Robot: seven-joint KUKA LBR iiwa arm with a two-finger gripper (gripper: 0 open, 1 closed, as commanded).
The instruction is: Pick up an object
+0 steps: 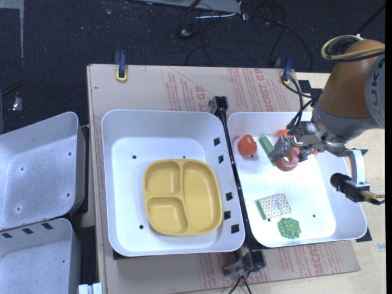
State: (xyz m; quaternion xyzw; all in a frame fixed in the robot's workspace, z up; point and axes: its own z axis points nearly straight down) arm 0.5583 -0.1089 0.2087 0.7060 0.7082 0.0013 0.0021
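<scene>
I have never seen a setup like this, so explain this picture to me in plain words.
One camera looks down at a slant on a bench. The grey robot arm with an orange band reaches in from the right; its two-finger gripper sits over a reddish object, but whether it holds it cannot be told. The right shallow white bin also contains a red-orange rounded object, a green stick, a patterned flat packet and a green speckled ball. The left white bin holds a yellow three-compartment plastic plate.

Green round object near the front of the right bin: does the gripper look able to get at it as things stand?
Probably yes. The green round object lies in the open on the right bin floor, apart from the patterned card beside it, nothing on top. The gripper is farther back, at an orange-red object.
</scene>
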